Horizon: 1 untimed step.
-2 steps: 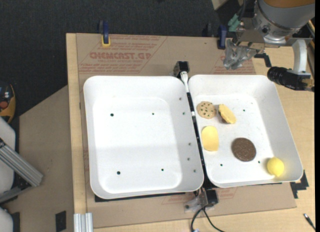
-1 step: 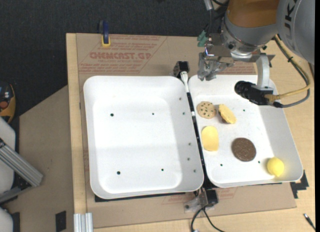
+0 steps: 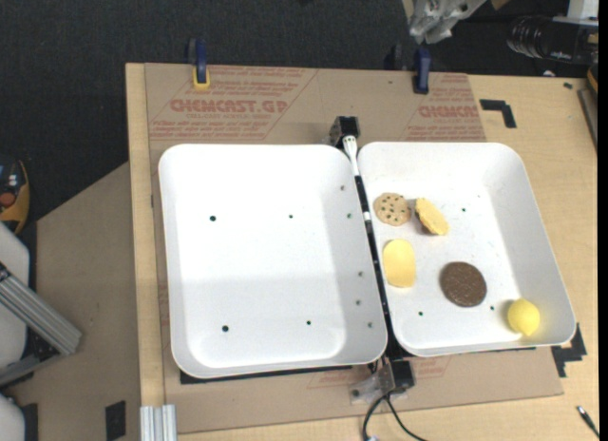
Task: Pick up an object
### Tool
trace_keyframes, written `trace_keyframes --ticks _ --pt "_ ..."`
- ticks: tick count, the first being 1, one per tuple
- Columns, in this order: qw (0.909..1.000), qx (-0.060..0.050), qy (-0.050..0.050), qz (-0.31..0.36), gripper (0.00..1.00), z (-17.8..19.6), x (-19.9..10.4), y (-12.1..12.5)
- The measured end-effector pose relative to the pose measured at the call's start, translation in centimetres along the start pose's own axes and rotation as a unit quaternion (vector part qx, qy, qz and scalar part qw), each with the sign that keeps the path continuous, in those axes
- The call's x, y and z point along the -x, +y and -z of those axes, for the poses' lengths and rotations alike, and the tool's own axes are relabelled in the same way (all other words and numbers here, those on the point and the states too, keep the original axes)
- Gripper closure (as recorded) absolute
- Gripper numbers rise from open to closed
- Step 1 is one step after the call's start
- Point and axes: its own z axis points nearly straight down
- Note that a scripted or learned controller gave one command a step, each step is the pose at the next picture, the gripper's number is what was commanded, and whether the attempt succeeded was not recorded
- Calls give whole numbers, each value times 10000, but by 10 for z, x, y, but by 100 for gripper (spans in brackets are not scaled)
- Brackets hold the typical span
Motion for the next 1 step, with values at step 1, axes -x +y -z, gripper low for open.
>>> trace_keyframes --ticks 1 --pt "9998 -191 -18 -18 100 -144 -15 -23"
